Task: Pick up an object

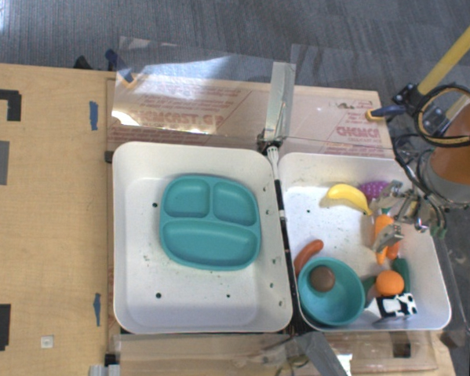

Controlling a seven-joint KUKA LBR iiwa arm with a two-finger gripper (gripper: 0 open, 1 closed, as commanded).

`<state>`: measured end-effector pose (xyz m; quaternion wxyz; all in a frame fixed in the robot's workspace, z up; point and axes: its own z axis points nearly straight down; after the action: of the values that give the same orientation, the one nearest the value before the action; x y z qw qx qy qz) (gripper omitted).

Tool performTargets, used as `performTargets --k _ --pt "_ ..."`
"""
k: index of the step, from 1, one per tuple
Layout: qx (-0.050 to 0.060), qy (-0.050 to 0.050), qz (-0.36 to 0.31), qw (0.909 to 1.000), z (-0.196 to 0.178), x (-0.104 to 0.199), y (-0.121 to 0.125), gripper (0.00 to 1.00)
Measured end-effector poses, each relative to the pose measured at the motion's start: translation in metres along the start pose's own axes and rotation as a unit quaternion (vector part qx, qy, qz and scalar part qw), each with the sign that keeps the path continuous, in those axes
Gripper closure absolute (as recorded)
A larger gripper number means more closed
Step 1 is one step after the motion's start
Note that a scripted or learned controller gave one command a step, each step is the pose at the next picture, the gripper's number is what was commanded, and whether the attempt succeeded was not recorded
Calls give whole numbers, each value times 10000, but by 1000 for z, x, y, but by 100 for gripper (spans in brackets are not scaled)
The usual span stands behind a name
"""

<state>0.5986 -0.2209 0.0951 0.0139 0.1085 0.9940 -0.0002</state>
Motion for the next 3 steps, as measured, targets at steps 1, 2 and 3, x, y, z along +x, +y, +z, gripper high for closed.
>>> performTargets --k 1,2,3 --pt "24 -7 789 9969 -1 22 13 0" --pt "13 -13 1423 9898 -1 48 10 0" --pt "27 -23 1666 9860 -1 74 32 0"
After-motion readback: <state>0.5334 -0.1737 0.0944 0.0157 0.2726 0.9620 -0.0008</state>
